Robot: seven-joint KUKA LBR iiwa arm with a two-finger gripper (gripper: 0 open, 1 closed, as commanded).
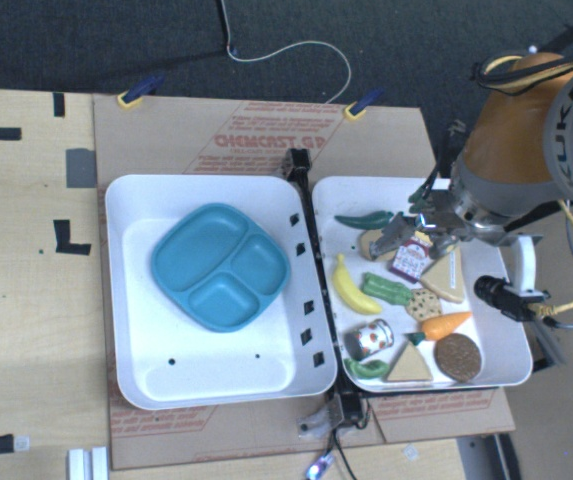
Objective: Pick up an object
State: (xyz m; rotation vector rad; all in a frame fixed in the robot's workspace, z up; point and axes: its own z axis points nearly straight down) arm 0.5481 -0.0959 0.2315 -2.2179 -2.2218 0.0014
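Claw (pixel 413 230) low over right bin (pixel 506 368), hovering at purple packet (pixel 409 261); open or clenched, impossible to tell. Nearest: brown cookie (pixel 458 356), orange carrot (pixel 444 324); then yellow banana (pixel 348 288); farther, green pepper (pixel 364 219). Seemingly approach step; next needs descent onto one item. Arm (pixel 511 148) bent down from right.

A single fixed camera is mounted above the bench (pixel 26 298) and looks down at a slant. Both white bins fit within the frame: the left bin (pixel 126 268) near centre, the right bin (pixel 511 368) toward the right edge. The arm (pixel 521 128) enters from the right. Dark floor (pixel 86 18) lies beyond the bench's far edge.
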